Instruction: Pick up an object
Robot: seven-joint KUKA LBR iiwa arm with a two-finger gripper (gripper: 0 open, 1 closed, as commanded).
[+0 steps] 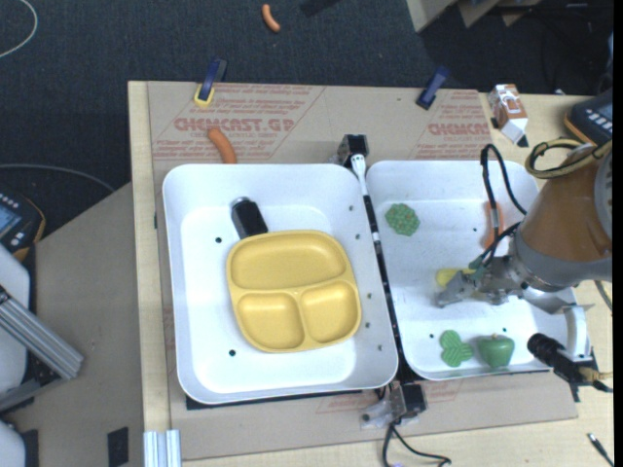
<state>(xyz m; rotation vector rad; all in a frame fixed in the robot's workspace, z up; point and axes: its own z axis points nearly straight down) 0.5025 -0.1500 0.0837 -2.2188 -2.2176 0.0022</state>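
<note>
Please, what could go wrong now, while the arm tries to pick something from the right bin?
The pincer is low over a small yellow thing near the middle of the right bin; it may push it away instead of gripping it. The two green pieces lie close below the arm, so a sweep might knock them.

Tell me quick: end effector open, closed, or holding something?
End effector: cannot be told; it sits low in the right bin at a small yellow piece, but a grip is not clear.
</note>
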